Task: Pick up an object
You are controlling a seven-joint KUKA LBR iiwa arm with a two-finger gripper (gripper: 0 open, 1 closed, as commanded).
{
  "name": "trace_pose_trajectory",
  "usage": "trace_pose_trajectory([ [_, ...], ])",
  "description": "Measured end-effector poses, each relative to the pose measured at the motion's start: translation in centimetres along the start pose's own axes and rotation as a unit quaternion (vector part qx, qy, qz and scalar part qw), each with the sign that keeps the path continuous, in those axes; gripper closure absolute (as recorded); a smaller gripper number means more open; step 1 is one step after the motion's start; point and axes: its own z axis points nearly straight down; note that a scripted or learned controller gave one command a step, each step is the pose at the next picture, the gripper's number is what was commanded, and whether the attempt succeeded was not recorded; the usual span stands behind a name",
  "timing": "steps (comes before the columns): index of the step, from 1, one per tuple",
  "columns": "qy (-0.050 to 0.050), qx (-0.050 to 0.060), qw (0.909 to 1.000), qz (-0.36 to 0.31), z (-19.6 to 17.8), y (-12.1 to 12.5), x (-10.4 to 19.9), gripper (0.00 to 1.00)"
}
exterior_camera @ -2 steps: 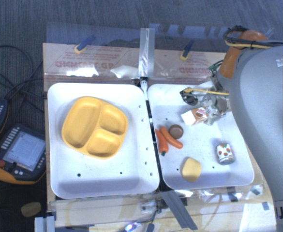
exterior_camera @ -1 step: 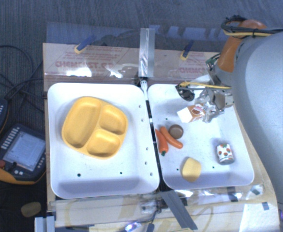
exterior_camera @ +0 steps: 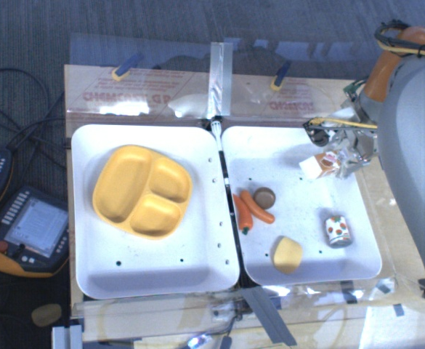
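In the right bin (exterior_camera: 357, 267) lie two orange carrots (exterior_camera: 250, 208), a small brown round piece (exterior_camera: 264, 195), a pale yellow lump (exterior_camera: 287, 254) and a small can with red spots (exterior_camera: 336, 230). A white and orange packet (exterior_camera: 318, 166) lies near the bin's far right corner. My gripper (exterior_camera: 343, 153) hangs right beside that packet, at its right edge, and whether it touches the packet I cannot tell. The arm comes in from the upper right.
The left bin (exterior_camera: 88, 267) holds a yellow divided plate (exterior_camera: 141, 190). A metal strip (exterior_camera: 218, 86) stands behind the seam between the bins. Handheld controllers and cables (exterior_camera: 19, 224) lie off the bench to the left.
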Motion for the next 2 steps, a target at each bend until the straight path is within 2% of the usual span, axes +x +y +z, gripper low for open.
trace_pose_trajectory([
  [1, 0.0, 0.002, 1.0, -0.005, 3.7, -0.4, 0.9, 1.0],
  [2, 0.001, 0.0, 1.0, -0.002, -1.2, 0.0, 0.9, 1.0],
])
